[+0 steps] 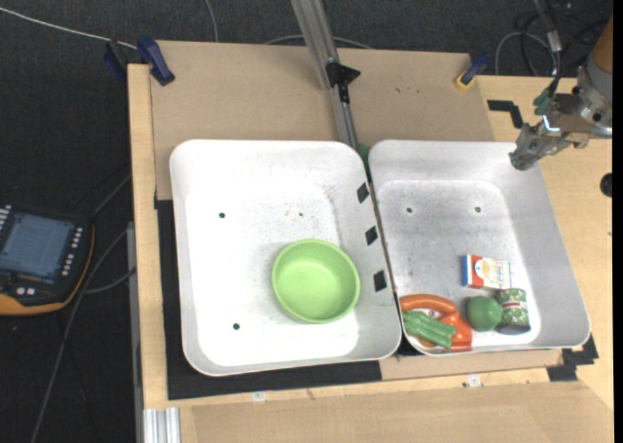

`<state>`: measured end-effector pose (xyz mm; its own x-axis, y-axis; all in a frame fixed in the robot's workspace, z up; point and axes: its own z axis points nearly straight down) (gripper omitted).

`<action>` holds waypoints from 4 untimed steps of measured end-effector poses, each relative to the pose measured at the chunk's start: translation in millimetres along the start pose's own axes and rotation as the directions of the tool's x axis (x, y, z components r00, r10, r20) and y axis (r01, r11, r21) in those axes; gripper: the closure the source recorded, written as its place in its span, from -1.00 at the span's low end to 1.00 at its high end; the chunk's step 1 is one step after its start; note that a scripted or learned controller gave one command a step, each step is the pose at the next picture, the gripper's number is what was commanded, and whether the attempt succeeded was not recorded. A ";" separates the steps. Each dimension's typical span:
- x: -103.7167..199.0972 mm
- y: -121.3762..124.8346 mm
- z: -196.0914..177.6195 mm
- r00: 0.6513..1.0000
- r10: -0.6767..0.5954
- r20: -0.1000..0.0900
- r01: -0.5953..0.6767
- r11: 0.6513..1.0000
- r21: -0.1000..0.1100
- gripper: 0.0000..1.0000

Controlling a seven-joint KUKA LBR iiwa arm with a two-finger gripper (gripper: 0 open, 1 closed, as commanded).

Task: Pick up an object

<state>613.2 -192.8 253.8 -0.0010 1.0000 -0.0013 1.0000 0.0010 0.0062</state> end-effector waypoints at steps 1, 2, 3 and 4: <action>-0.1 0.8 -39.5 1.000 0.001 0.000 -0.001 1.000 0.002 1.00; 61.1 3.1 -38.2 1.000 -0.004 -0.002 0.004 1.000 0.005 1.00; 112.5 0.3 -20.4 1.000 -0.004 -0.002 0.004 1.000 0.007 1.00; 164.4 -2.1 -23.0 1.000 -0.004 -0.003 0.004 1.000 0.005 1.00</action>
<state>610.8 -28.4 276.7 -0.0048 1.0000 0.0012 1.0000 0.0048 0.0011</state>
